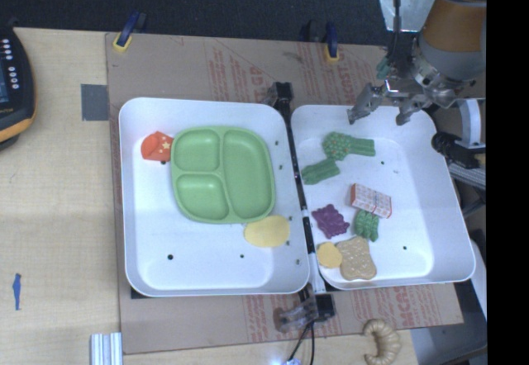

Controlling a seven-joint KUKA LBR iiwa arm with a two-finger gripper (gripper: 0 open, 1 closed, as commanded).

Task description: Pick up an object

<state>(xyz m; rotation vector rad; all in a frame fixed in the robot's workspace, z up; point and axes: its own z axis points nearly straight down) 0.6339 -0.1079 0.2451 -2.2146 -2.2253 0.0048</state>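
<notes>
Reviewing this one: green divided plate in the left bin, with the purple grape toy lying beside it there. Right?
Not quite. The camera view shows the green divided plate in the left bin, but the purple grape toy lies in the right bin.

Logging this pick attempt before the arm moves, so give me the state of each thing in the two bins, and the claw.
claw: open, holding nothing, over the right bin's far edge
green divided plate: flat in the left bin
red piece: beside the plate
yellow piece: at the plate's near edge
green toy: lying in the right bin
purple piece: lying loose
</notes>
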